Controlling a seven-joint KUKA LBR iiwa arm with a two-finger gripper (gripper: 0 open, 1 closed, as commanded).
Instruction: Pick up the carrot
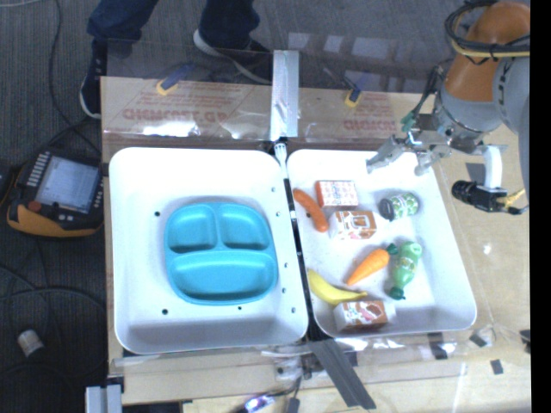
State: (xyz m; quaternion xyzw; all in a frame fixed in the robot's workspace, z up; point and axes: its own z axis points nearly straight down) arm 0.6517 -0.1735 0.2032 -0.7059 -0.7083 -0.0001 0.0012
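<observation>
Carrot [368, 265]: right bin [448, 231], lower middle, tilted, between banana [331, 289] and green bottle [403, 267]. Gripper [403, 151]: above bin's upper right rim, fingers spread, nothing between them. Left bin: blue tray [220, 252].

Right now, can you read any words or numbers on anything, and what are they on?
None can be read for sure.
Cardboard behind the bins: red print, too blurred.
Boxes and: labels too small.
Can and green bottle: labels too small.
Handheld screen: too blurred.
</observation>
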